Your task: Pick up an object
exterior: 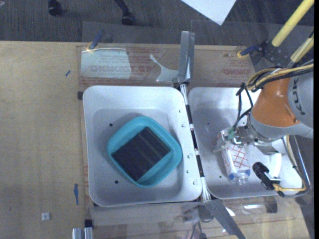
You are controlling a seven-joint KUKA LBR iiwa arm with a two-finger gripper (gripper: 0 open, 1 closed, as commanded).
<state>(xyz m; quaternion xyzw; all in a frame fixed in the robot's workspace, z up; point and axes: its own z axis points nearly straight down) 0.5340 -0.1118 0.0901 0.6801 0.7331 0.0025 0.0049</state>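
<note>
In the left bin (94,108) lies a teal square dish (172,148) with a black ribbed block (140,153) resting in it. The right bin (209,103) holds a clear plastic item with a red grid print (236,159), lying lengthwise toward the front wall. My gripper (229,136) hangs low over the far end of that clear item, under the grey wrist and orange band (271,108). The wrist hides whether it touches the item.
A metal divider (192,133) runs between the two bins. The arm covers the right side of the right bin. Clear acrylic sheets and a grey upright post (185,54) stand behind the bins. The wooden bench (40,133) lies to the left.
</note>
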